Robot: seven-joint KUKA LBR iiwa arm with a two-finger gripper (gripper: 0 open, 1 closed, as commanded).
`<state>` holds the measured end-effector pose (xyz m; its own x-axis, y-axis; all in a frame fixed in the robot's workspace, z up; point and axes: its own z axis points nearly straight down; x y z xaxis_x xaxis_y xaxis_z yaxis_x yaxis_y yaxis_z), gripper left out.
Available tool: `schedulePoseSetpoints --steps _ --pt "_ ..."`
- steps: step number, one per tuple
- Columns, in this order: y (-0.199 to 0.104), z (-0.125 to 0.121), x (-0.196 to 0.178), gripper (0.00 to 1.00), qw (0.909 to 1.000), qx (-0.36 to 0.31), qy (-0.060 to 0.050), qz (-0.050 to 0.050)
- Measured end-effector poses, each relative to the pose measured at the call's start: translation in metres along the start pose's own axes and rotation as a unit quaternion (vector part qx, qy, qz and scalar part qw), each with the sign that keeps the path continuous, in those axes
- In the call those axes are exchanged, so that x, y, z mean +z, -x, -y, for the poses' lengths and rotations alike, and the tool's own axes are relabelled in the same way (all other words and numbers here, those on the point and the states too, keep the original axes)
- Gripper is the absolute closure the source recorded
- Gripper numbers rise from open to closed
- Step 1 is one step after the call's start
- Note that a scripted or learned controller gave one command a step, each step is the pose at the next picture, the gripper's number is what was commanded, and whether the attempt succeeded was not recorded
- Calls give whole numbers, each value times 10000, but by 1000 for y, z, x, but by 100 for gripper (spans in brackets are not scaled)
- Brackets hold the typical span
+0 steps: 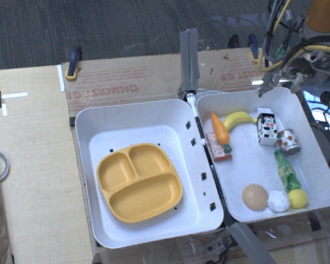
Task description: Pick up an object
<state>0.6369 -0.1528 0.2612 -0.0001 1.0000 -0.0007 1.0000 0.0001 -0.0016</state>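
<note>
The milk carton (266, 126) stands upright in the right bin (314, 141), just right of the banana (237, 118). The gripper (277, 77) sits above the bin's far rim, carton below-left. Gripper state: cannot tell.

A robotics lab: clamped bench (27, 173), cable bundles (284, 8).

Toy foods in the right bin (314, 141)

Against the milk carton (266, 127): banana (237, 118) and carrot (220, 129) to its left, can (287, 141) beside, green bottle (286, 171), egg (255, 197) below.
</note>
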Motion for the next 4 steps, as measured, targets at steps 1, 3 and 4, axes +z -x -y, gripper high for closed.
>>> schedulePoseSetpoints --steps 1,3,4 --pt "14 -3 143 0 9999 -105 29 18" --pt "40 23 169 0 9948 -1020 14 7" --pt "41 22 159 100 9949 -1008 25 14"
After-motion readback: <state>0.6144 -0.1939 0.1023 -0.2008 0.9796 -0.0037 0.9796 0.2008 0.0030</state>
